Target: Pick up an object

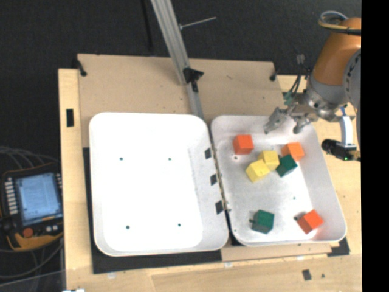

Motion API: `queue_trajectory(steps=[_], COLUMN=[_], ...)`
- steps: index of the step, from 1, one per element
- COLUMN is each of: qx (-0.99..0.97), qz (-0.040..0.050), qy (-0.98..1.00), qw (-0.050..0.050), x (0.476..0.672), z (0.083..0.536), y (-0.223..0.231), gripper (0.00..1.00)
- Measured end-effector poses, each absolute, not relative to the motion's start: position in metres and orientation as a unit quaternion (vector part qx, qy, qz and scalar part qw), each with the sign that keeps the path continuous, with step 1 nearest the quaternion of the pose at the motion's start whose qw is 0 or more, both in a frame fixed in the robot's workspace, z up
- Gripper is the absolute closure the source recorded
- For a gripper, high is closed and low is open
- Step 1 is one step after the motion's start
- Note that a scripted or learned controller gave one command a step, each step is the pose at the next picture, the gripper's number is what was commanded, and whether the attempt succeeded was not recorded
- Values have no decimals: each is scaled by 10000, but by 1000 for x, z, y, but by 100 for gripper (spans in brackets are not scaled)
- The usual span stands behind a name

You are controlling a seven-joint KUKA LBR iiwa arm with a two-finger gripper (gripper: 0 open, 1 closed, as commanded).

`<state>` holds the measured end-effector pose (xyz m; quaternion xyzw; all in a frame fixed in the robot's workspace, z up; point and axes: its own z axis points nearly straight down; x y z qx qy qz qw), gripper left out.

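My gripper [285, 124] hangs over the far edge of the right bin [276, 239], fingers spread open with nothing between them. Below it lie several small blocks: an orange block [244, 143] to its lower left, an orange block [295, 150] just under it, two yellow blocks [270, 158] [256, 171] touching each other, and a dark green block [286, 165] beside them. Nearer the front of the bin sit another green block [262, 221] and an orange-red block [310, 221].
The left bin [103, 181] lies beside the right one, joined along a hinged middle edge [216, 178]. A slanted metal pole [173, 38] rises behind the bins. A teach pendant [33, 202] rests off the bench at far left.
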<state>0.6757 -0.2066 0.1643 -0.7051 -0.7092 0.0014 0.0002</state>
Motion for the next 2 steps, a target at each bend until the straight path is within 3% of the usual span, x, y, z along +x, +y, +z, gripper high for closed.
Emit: queue_trajectory(steps=[1, 2], qx=[-7039, -7052], qz=[4, -17], qy=[-7103, -7090], qw=[-42, -34], x=[677, 679], z=[180, 235], y=[-208, -209], gripper=[100, 100])
